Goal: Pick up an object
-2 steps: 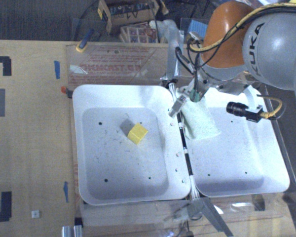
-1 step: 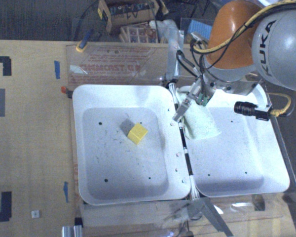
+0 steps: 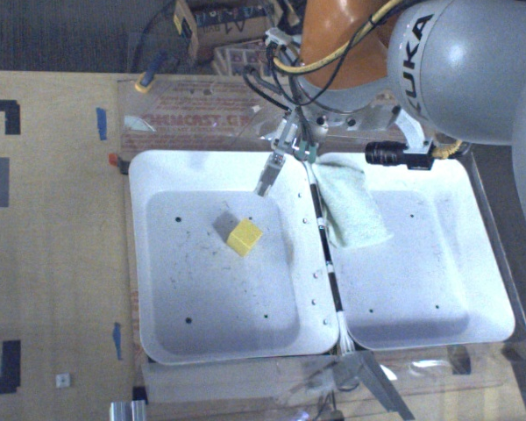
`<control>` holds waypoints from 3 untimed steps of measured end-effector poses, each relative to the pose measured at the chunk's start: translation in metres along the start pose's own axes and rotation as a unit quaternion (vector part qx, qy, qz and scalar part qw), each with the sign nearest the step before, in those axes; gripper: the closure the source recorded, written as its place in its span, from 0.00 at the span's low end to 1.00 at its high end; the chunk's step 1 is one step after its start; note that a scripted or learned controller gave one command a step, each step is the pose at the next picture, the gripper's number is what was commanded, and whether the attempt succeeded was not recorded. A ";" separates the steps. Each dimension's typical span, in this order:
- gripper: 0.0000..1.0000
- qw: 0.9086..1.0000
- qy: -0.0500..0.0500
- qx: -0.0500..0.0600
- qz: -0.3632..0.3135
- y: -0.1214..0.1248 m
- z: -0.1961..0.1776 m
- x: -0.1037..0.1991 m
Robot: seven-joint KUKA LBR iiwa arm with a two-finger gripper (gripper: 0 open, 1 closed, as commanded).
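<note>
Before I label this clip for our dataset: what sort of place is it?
Probably a robotics lab: a KUKA arm reaches over two white bins, one holding a yellow block, on a taped plywood bench.

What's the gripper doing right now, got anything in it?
Gripper: above the far edge of the left bin, holding nothing; open or shut cannot be told. The yellow block lies on the bin floor.

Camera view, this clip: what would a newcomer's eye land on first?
The big grey arm with its orange band fills the upper right and reaches down over the bins. Its gripper hangs above the far part of the left bin, where a small yellow block lies alone near the middle, apart from the gripper. A pale green cloth is draped in the right bin, against the rim the bins share.
</note>
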State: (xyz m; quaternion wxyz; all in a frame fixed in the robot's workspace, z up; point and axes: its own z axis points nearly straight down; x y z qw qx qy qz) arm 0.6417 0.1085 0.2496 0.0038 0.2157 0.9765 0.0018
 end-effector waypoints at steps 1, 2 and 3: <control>0.00 1.000 0.002 0.001 0.030 -0.024 0.063 -0.015; 0.00 0.997 0.001 0.000 0.075 0.002 0.143 0.030; 0.00 0.976 0.000 0.001 0.219 0.024 0.159 0.055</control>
